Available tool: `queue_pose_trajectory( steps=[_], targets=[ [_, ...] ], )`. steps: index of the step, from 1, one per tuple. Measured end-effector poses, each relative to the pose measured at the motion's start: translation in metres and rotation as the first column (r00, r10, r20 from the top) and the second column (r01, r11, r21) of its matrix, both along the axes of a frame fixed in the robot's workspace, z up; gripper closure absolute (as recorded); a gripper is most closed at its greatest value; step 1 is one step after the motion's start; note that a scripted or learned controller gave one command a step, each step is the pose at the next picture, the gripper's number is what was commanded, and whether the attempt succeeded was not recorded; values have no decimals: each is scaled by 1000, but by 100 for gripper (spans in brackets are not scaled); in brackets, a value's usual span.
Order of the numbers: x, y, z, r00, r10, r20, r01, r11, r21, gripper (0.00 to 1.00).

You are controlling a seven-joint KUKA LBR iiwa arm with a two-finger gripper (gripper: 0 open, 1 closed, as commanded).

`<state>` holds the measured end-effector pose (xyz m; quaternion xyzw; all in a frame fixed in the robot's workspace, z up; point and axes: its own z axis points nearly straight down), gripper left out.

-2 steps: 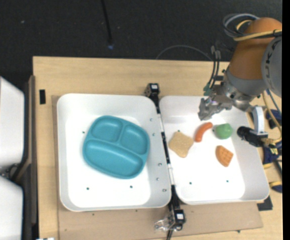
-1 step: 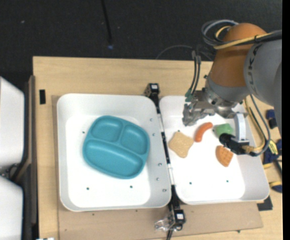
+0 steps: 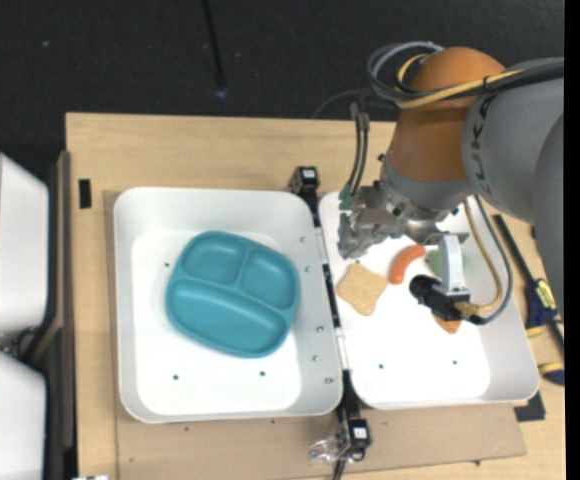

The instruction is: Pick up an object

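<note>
In the right bin (image 3: 490, 383), a tan piece of toy toast (image 3: 360, 290) lies near the left wall. An orange-red sausage-shaped piece (image 3: 406, 262) lies just to its right. My gripper (image 3: 353, 236) hangs low over the back left corner of this bin, just above and behind the toast, with the orange-banded wrist towering over it. Nothing can be seen held in it. A small orange thing (image 3: 451, 323) peeks out further right, partly hidden by the robot's own hardware.
The left bin (image 3: 140, 368) holds a teal divided plate (image 3: 232, 293) lying flat in its middle. The ridge where the two bins meet (image 3: 332, 318) runs right beside the toast. The wooden bench (image 3: 90, 168) surrounds both bins.
</note>
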<state>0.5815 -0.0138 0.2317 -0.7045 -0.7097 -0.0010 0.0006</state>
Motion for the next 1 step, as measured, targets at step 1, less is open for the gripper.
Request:
queue_pose_trajectory(
  steps=[1],
  targets=[
    [-19,60,3,1000,2,-1,-2,1000,1,100]
  ],
)
